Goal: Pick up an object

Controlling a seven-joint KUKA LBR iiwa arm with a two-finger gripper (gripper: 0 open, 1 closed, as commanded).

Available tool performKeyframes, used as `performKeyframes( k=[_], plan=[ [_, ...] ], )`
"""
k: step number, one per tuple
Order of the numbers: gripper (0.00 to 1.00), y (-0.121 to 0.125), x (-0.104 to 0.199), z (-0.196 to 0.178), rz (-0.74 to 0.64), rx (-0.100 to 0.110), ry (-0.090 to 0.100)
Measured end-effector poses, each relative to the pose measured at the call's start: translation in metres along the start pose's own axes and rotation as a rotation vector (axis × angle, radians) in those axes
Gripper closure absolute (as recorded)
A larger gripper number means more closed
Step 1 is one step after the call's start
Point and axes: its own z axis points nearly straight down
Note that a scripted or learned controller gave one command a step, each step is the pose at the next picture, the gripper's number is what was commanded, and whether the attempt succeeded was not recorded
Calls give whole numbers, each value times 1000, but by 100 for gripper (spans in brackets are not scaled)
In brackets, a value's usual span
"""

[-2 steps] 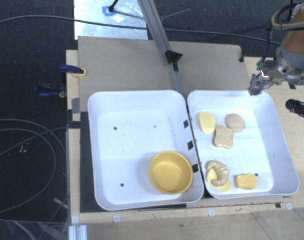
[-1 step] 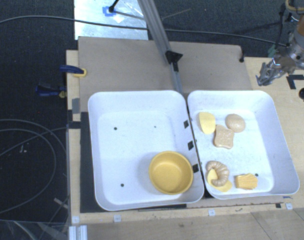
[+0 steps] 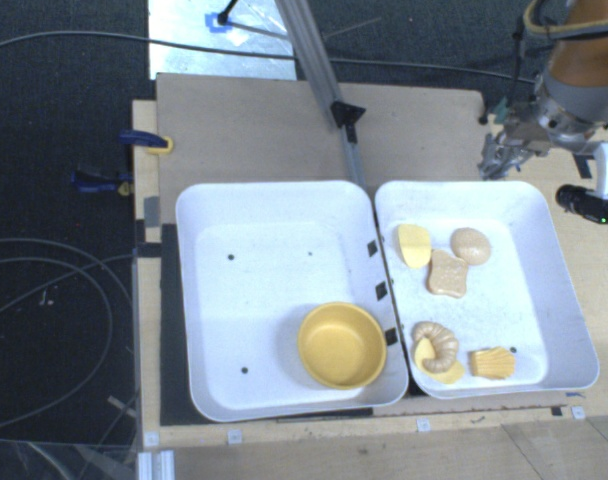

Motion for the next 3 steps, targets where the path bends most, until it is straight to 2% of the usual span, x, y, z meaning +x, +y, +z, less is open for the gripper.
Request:
performKeyframes(
  k=[2, 3],
  plan=[
    [100, 1, 106, 23, 0, 0, 0],
    [100, -10, 155, 30, 0, 1, 0]
  ],
)
